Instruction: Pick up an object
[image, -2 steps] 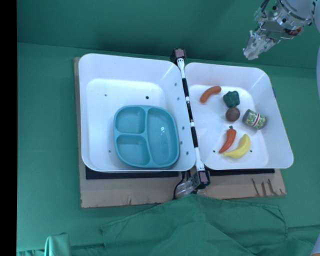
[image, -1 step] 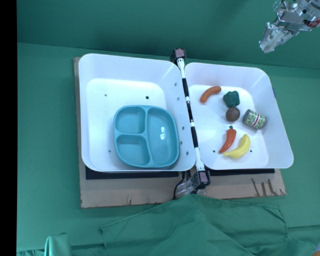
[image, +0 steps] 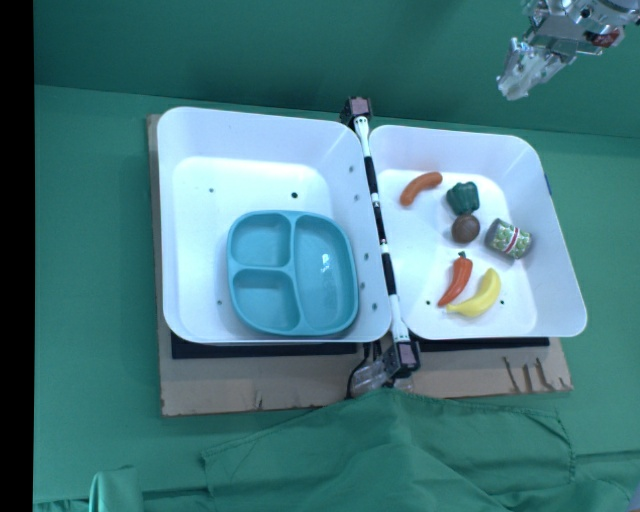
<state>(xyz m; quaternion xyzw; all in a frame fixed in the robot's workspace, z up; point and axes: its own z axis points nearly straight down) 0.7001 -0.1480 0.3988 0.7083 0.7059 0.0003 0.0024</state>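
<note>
Pincer (image: 522, 72): state unclear, above right bin (image: 560, 290) | green cloth (image: 90, 250) covers bench

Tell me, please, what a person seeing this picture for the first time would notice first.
Probably the teal plate, the largest thing, lying alone in the left bin. Next come the small bright toy foods in the right bin: a sausage, a green pepper, a brown ball, a can, a chili and a banana. The gripper hangs at the upper right, outside the bins.
</note>
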